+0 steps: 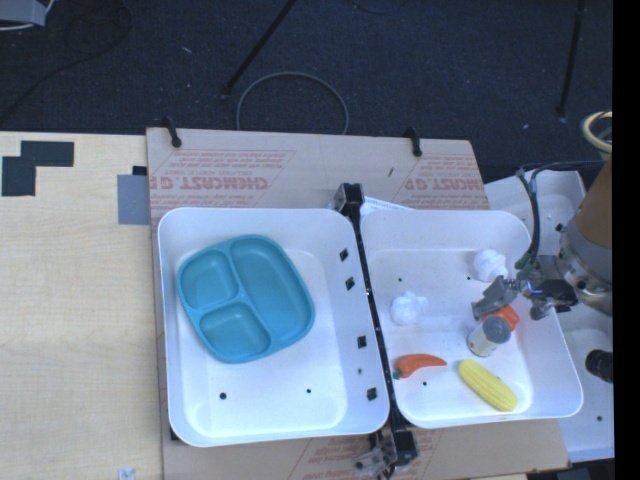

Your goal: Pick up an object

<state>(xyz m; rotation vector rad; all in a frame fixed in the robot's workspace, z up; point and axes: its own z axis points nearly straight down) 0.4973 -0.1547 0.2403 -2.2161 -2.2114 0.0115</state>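
Note:
The right bin (440, 243) holds two white crumpled lumps, one near its middle (406, 308) and one toward the back right (489, 263). An orange carrot with a green top (419, 364) and a yellow corn cob (488, 385) lie near the bin's front. My gripper (497, 306) reaches in from the right and hangs low over a small grey cylinder with an orange end (490, 333). The grey fingers sit just above and beside that cylinder; nothing is clearly between them.
The left bin (200, 408) holds a teal divided plate (243, 296). A black divider (362, 318) runs between the bins. Both bins rest on a cardboard sheet (260, 173). A wooden bench top (70, 318) lies to the left.

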